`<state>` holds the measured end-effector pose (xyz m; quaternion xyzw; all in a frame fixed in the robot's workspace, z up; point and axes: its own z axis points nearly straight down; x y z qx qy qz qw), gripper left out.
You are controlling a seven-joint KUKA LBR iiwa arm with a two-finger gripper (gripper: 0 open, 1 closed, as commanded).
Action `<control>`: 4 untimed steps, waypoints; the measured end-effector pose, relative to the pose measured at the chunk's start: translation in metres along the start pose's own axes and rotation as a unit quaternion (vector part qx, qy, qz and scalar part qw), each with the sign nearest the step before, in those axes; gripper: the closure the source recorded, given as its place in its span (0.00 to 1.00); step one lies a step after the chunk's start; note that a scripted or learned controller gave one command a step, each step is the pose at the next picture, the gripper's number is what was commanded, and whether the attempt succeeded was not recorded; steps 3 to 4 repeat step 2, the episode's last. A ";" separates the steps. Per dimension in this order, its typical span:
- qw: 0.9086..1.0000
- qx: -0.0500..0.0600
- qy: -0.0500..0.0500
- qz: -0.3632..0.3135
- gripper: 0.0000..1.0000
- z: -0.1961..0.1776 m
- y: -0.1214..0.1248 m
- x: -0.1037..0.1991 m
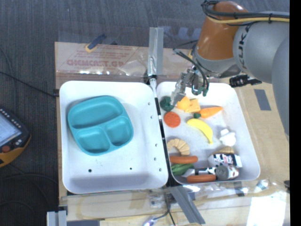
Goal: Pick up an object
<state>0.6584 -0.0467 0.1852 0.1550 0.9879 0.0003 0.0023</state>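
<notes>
Two white bins sit side by side on the bench. Left bin (70, 173) holds a blue divided tray (99, 124). Right bin (244, 126) holds toy food. Gripper (187, 86) hangs over its far left corner, beside an orange wedge (188, 104); grip state cannot be determined.

A shallow white plastic bin (84, 173) on the left holds a teal plastic tray with three compartments (99, 124), lying at a slant toward the bin's upper left. A metal rail (155, 51) stands upright between the two bins at their far edge. A flat brown cardboard sheet (94, 60) with faded red lettering lies behind the left bin, with a short blue strip (95, 42) at its far edge. Grey carpet (70, 8) surrounds the bench. A black and orange handheld pendant (10, 135) sits at the left edge.
</notes>
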 end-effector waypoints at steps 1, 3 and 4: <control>0.994 0.001 0.000 0.107 1.00 -0.090 0.026 0.031; 1.000 0.001 0.001 -0.015 1.00 0.026 -0.104 0.024; 1.000 0.001 0.001 -0.015 1.00 0.026 -0.104 0.024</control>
